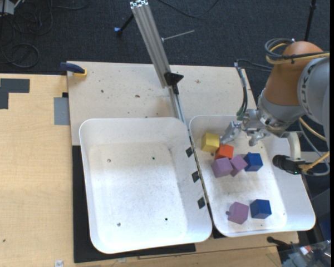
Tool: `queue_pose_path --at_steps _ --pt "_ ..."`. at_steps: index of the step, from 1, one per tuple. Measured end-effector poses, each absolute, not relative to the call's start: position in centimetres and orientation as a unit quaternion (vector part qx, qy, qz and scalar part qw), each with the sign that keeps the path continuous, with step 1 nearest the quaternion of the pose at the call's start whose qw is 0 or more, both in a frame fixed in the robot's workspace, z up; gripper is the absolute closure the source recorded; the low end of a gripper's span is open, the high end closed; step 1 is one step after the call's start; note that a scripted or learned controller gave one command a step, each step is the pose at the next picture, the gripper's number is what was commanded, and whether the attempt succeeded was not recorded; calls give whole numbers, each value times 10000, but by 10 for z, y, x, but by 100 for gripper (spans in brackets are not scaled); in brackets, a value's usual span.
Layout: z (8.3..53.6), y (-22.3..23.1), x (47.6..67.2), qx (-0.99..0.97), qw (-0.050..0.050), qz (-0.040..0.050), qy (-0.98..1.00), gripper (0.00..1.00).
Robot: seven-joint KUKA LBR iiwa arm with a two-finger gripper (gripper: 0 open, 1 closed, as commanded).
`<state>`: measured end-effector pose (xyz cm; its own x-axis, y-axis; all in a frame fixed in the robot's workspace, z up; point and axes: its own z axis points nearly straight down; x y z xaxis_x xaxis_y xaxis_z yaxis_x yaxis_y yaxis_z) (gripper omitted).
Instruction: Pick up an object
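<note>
The right bin [300, 204] holds several small blocks. A yellow block [210, 142] and an orange block [225, 152] sit near its back left. Beside them lie two purple blocks [221, 166] [239, 163] and a blue block [254, 161]. Another purple block [237, 212] and another blue block [260, 208] rest near the front. My gripper [241, 137] hangs over the bin's back part, just behind the orange and purple blocks. Its fingers are spread open with nothing between them.
The left bin [100, 149] stands beside the right one, with black clips [195, 176] along the shared rim. A slanted metal rail [156, 49] rises behind the bins. Cables and the arm's body [295, 88] crowd the right side.
</note>
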<state>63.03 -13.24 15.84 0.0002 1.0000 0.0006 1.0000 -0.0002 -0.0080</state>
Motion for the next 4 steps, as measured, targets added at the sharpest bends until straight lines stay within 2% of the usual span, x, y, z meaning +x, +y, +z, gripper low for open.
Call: queue_pose_path --at_steps 1,2,3,4 --pt "122 -129 640 -7061 -53 -35 -7081 0" --pt "119 -130 642 -7067 -83 -55 -7075 0" --pt "127 -130 642 -7069 -73 -60 -7072 100" --pt "184 -139 643 -7071 -17 -8 -7071 100"
